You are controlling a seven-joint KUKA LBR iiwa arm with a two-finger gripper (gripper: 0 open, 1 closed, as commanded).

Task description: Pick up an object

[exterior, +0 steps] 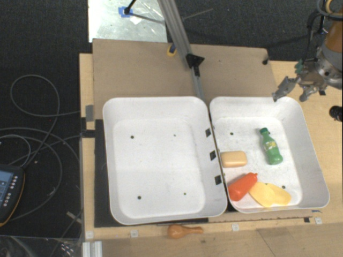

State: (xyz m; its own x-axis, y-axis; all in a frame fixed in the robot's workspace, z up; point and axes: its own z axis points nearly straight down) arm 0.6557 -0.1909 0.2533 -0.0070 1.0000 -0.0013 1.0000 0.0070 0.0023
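step: approach, nothing picked yet. Your end effector (293, 89) sits at the upper right of the frame, over the far corner of the right bin (308, 130), above the rim and apart from every object.
end effector state: two fingers look spread apart, nothing between them. Empty.
candidate: green bottle (270, 146), nearest item, in the right bin's right half, mid-frame height. Lying flat on the bin floor.
bottle axis: long axis runs nearly up-down in the frame, tilted slightly; cap end points to the upper left, base toward the lower right.
other items: tan block (233, 159) near the bin's left wall; red piece (242, 186) lower down, touching or just beside the yellow piece (270, 195) at the lower edge. Harder picks, I'd judge, since they crowd each other.
left bin: left bin (115, 143) not your concern here.
off-bin: orange-brown object (185, 230) on the counter (86, 79) below the bins, lower centre.
next move: you'd need to travel down-left in the frame to above the bottle, turn the fingers to close across its short width, then descend.
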